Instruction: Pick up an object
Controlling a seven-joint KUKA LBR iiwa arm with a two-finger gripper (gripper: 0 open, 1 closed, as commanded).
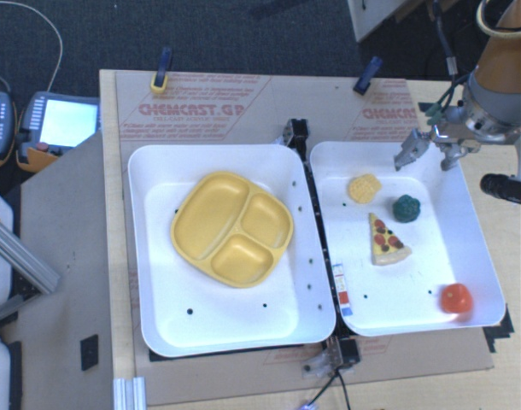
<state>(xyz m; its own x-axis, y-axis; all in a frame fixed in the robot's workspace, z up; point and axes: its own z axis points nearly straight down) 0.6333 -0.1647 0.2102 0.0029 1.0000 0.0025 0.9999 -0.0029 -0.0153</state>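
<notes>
1. Camera view, looking down at a slant on the surface (243,101): two shallow white plastic bins sit side by side, the left bin (149,229) bearing a yellow plastic divided plate (232,228) with three compartments, the right bin (470,229) holding the small toy foods.

2. Candidates for the pick lie in the right bin: a round yellow cracker-like biscuit (363,188) near the bin's far end, a dark green knobbly ball like a broccoli floret (406,207) just beside it, a wedge of toy pizza with red dots (386,242) just below the pair, and a small red tomato-like ball (455,298) well apart at the near right corner.

3. Reaching in from the right, the grey arm with its orange band (500,58) holds the hand (430,154) over the far right part of that bin, above and to the right of the biscuit and the green ball.

4. Fingers stand apart, with nothing between them.

5. Progress, judged from this: nothing has been lifted. All four toys rest on the bin floor, none touching the hand.

6. Left to do: descend onto one toy, most likely the green ball or the biscuit as the nearest, close on it, and raise it clear.
</notes>
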